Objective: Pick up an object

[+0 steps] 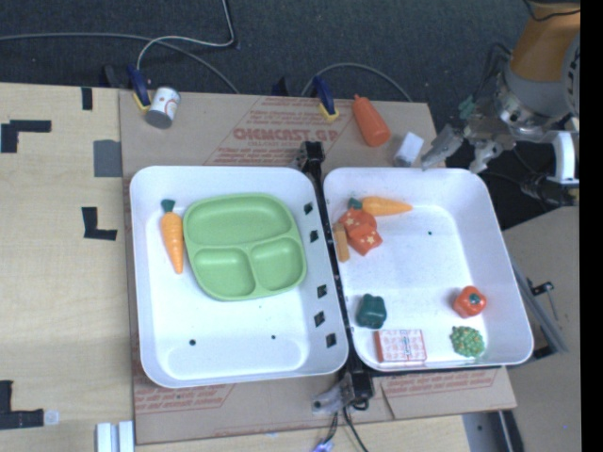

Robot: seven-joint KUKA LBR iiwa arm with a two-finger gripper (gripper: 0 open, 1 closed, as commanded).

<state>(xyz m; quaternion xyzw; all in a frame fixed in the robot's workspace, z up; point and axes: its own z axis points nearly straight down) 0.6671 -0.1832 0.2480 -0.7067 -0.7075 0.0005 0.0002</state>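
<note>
My gripper (459, 153) hangs open above the bench just past the far right corner of the right bin (490, 243), with nothing between its fingers. Inside that bin, an orange carrot (384, 207) and a red strawberry-like toy (360, 231) sit near the far left. A dark green pepper (371, 311) and a red-and-white box (400, 347) rest toward the front. At the front right are a red tomato (469, 300) and a piece of broccoli (467, 341). The left bin (151, 299) holds a green divided plate (247, 245) and a second carrot (172, 238).
On the cardboard behind the bins lie an orange bottle-shaped toy (371, 121), a small white block (409, 147) close to the gripper, and a white can (162, 105) at the far left. Cables run along the back.
</note>
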